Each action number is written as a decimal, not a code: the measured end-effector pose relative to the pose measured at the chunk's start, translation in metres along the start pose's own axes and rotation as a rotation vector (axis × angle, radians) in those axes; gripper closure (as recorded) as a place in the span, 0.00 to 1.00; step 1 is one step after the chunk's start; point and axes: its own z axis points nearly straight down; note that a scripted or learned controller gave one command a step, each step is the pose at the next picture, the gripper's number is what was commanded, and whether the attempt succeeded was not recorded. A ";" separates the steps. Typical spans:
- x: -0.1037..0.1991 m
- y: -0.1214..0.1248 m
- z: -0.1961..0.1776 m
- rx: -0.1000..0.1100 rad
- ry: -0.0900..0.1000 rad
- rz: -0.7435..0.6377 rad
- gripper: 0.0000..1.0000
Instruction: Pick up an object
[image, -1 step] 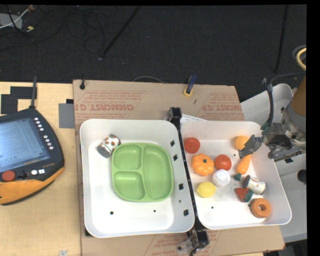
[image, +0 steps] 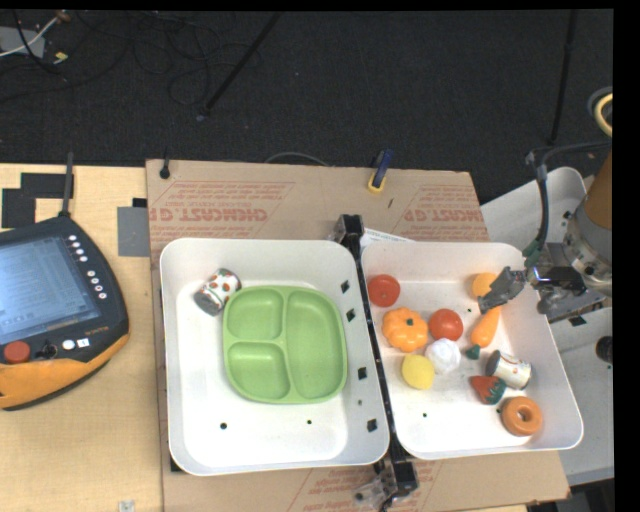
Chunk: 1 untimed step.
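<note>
A dark carpeted floor with loose cables lies behind the table (image: 60, 190), which carries a sheet of printed cardboard (image: 260, 200) and, on it, two shallow white bins side by side. A control tablet with an orange rim (image: 50, 310) rests at the table's left edge. The left bin (image: 190, 420) holds a green divided plate (image: 283, 343) near its middle and a small patterned cup (image: 217, 291) lying in its far left corner, just beside the plate. The right bin (image: 560, 420) holds toy food: a red tomato (image: 383, 290) near its far left corner, an orange pumpkin (image: 405, 329) touching a second red tomato (image: 446, 324), a white ball (image: 442, 354), a yellow lemon (image: 418, 372), a carrot (image: 486, 325), a small white can on its side (image: 513, 371) and a doughnut (image: 521, 415) near the near right corner. The gripper (image: 515, 282) hangs over the bin's far right edge, just beside the carrot; whether its fingers are spread or pressed together cannot be told.
</note>
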 end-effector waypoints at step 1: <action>0.003 0.003 0.065 0.005 0.002 -0.001 0.00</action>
